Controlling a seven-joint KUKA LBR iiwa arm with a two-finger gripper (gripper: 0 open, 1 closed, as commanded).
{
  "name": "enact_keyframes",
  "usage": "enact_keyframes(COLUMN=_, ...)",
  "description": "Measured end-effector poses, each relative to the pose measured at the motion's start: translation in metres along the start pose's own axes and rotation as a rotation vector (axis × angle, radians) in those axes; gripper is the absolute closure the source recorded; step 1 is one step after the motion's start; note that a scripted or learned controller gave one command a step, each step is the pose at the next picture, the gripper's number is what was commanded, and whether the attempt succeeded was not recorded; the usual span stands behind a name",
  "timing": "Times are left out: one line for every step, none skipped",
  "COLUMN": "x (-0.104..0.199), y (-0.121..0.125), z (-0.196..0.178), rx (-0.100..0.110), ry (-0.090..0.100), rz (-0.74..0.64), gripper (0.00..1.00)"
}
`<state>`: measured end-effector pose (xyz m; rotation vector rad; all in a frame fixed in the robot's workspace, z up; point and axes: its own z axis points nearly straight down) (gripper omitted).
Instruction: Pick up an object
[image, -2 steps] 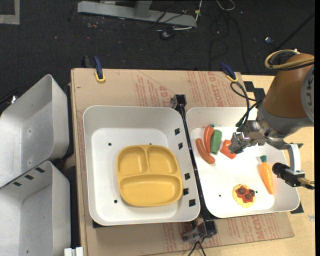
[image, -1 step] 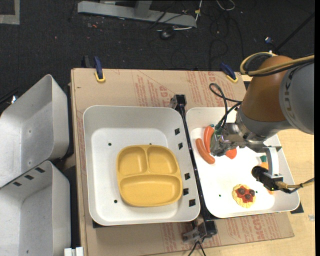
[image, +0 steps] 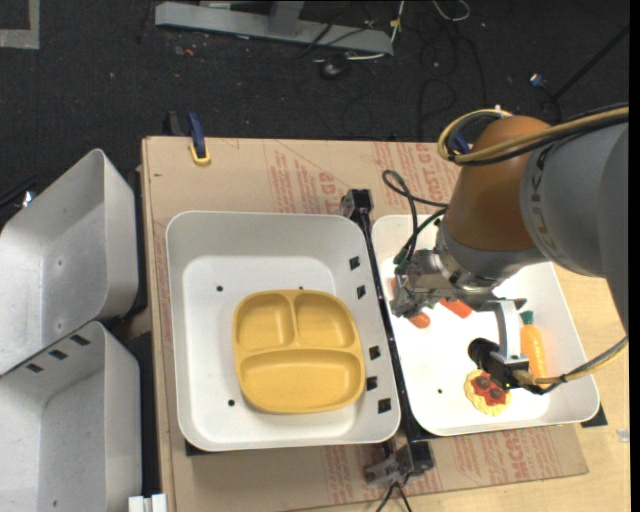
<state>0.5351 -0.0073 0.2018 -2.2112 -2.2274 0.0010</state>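
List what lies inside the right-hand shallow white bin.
Visible in the right-hand white bin: small red-orange pieces by the gripper, an orange carrot-shaped toy and a yellow disc with red spots. The grey arm covers the bin's far part.

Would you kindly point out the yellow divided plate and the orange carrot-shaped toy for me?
yellow divided plate (image: 298, 351), camera view, its middle divider.
orange carrot-shaped toy (image: 534, 350), camera view, its middle.

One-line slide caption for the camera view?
Gripper over right bin beside small orange pieces; yellow divided tray in left bin.
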Motion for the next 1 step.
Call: enact_keyframes(x=0.0613, y=-0.0138, z=-0.0105, rx=-0.002, ry=0.000, rz=-0.001, gripper=1.00)
